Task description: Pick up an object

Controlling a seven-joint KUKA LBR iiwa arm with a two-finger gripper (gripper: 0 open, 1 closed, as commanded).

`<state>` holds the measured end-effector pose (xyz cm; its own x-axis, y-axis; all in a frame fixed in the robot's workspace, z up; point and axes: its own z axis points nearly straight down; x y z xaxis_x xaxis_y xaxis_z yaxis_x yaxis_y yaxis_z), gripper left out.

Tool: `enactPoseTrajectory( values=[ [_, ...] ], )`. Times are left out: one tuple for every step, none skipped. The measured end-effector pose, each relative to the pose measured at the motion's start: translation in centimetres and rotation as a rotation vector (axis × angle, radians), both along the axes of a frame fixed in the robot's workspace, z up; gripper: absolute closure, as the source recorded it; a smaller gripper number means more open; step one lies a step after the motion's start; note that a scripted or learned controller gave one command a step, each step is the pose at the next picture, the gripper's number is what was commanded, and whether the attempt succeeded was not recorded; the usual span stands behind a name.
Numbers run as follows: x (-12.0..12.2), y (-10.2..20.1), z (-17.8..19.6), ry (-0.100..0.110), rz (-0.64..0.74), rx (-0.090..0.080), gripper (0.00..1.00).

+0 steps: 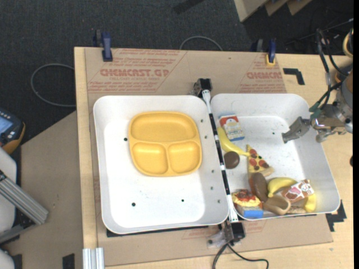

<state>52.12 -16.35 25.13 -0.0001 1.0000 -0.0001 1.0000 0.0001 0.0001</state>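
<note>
1. Camera view, the bench: a brown cardboard-covered bench top with red printed lettering carries two shallow white bins side by side, the left bin and the right bin, their inner rims meeting along a thin black seam. Two blue clamps grip the far edge of the board.
2. Left bin: a yellow plastic divided plate with three compartments lies flat in its far half, well apart from the toys.
3. Right bin, near the seam: a small white carton with a red and blue label lies beside a yellow toy banana, and a brown round piece touches the banana's near end. A toy pizza slice lies just beside these.
4. Right bin, near corner: a heap of toy food, with a second yellow banana, a brown oval piece, a red and yellow burger-like piece, a small blue block and a brown and white wrapped piece, all touching or overlapping.
5. The two-finger gripper reaches in from the right over the far right part of the right bin, well apart from the heap. Nothing shows between its fingers; whether they are spread or closed I cannot tell.
</note>
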Motion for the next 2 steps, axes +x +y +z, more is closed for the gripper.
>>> enactPoseTrajectory(
  values=[
    [5.8, 5.1, -7.5, 0.005, 0.007, 0.004, 0.0],
    [2.0, -1.6, -16.3, 0.008, -0.007, 0.0, 0.0]
  ],
)
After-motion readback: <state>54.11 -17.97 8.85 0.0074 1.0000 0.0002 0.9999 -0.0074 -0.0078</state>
